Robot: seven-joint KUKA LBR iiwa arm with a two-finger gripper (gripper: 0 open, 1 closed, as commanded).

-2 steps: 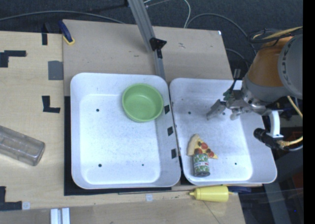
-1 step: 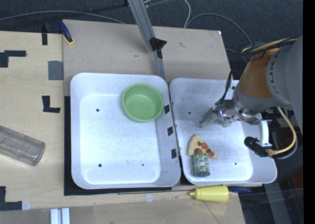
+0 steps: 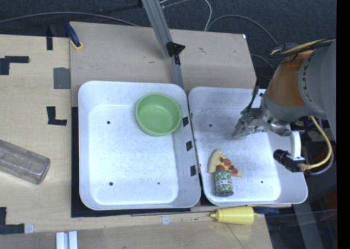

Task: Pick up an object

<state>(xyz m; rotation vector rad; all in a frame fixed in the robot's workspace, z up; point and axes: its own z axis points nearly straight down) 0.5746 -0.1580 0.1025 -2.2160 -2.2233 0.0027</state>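
Note:
In the right bin (image 3: 219, 105) a pizza-slice toy (image 3: 221, 161) lies near the front, with a small dark green bottle (image 3: 223, 181) touching its front end. A green bowl (image 3: 158, 114) sits at the back right of the left bin (image 3: 104, 149). My gripper (image 3: 241, 131) hangs low over the right part of the right bin, up and to the right of the pizza slice and apart from it. I see nothing between its fingers.
A yellow bottle (image 3: 236, 215) lies on the bench just in front of the right bin. A clear plastic cylinder (image 3: 22, 161) rests at the far left. A grey pole (image 3: 156, 15) slants down to the back rim between the bins.

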